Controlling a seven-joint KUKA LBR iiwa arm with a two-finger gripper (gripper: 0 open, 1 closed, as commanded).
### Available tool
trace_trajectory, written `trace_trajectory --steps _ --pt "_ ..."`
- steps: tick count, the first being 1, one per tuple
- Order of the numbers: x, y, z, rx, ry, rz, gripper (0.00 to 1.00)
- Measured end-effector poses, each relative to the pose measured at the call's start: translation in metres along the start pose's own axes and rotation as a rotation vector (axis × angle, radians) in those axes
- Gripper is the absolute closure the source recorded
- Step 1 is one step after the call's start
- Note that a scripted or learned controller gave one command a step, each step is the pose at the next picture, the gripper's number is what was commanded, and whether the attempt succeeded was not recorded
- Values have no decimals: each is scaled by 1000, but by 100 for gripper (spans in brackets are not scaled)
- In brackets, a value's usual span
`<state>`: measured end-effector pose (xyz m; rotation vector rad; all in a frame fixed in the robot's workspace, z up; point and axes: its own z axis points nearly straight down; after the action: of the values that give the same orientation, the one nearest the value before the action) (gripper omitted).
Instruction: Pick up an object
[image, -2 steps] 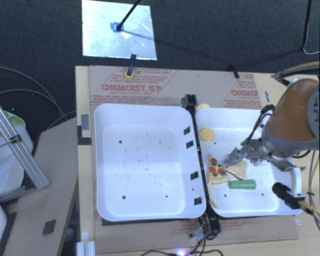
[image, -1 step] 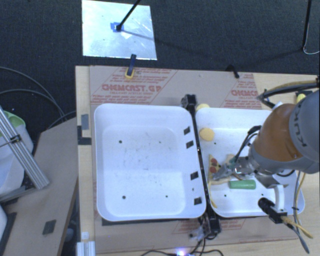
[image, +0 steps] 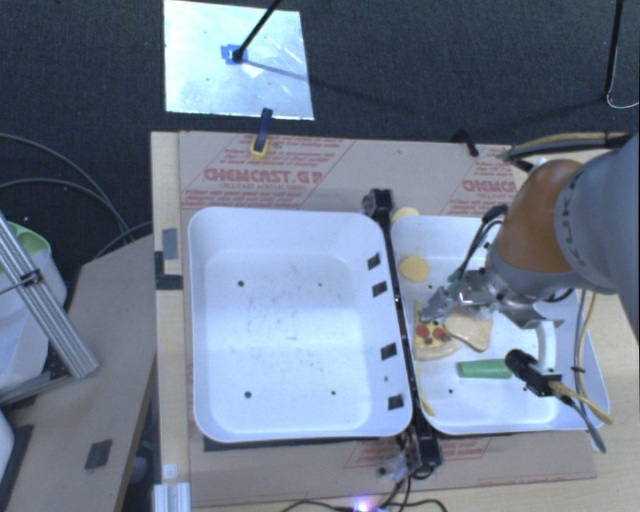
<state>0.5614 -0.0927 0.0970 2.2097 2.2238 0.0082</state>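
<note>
pincer (image: 437, 309) just above pizza slice (image: 433, 341)

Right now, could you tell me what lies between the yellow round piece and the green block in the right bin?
In the camera view, the pizza-slice toy and a tan wedge lie between the yellow round piece and the green block, with the gripper over them.

Both bins are white: the left bin (image: 290, 320) speckled with dark marks, the right bin (image: 440, 235) holding a yellow disc (image: 413, 268), a tan pizza slice (image: 436, 338) with red dots, and a green block (image: 484, 369). The arm (image: 560, 225) is grey with an orange band.
</note>
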Motion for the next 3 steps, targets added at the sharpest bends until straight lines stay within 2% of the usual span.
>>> trace_trajectory --steps 1,2,3 --pt "-1 -2 -10 3 1 2 100" --pt "-24 -1 3 6 0 7 100" --pt "-23 0 2 6 0 5 0"
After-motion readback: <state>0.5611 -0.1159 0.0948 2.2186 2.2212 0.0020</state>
